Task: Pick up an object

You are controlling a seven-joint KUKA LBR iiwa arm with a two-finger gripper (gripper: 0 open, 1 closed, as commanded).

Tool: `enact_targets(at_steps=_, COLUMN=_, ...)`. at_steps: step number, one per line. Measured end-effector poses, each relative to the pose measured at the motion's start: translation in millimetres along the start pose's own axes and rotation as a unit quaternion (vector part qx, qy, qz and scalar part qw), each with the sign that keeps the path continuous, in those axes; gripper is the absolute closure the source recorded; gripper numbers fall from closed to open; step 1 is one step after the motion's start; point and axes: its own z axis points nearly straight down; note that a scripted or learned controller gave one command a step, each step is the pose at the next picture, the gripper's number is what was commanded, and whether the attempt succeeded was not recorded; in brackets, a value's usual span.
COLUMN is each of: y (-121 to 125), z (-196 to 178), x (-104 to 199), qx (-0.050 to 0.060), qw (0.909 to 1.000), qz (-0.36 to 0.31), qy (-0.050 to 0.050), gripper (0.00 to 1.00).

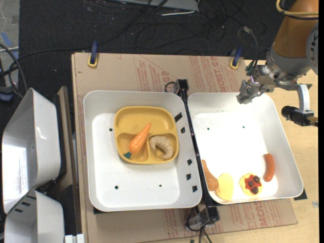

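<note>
So the bench point(152, 67) is a big sheet of brown cardboard-looking board with red print on it, held by two yellow clamps point(92, 61) at the far edge. On it sit the two white bins side by side: the left bin point(101, 186) and the right bin point(228, 115), touching along the middle.

The arm point(296, 29) comes in from the top right, orange band and all, and its end effector point(246, 96) hangs over the far right-hand corner of the right bin. Honestly can't tell whether the tips are spread or pressed together, it's too small and dark there. Nothing visible between them.

Inside the left bin there's a yellow divided plate point(147, 116), sitting toward the far half. A toy carrot point(140, 138) lies tilted across the plate's divider, and a pale shrimp point(162, 146) is curled in the near right compartment just beside it.

The pickable stuff in the right bin is all bunched along the near edge, well apart from the end effector: an orange drumstick-shaped piece point(209, 176) by the left wall, a pale yellow piece point(225, 185) touching it, a little yellow pizza-like piece with red and dark bits point(251, 183), and a sausage point(269, 166) near the right wall.
</note>
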Motion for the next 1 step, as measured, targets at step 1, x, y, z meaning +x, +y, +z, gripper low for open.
enact_targets(at_steps=1, y=-10.0, z=0.4, x=51.8, qx=0.0, qw=1.0, qz=0.0, qy=0.0, gripper=1.0)
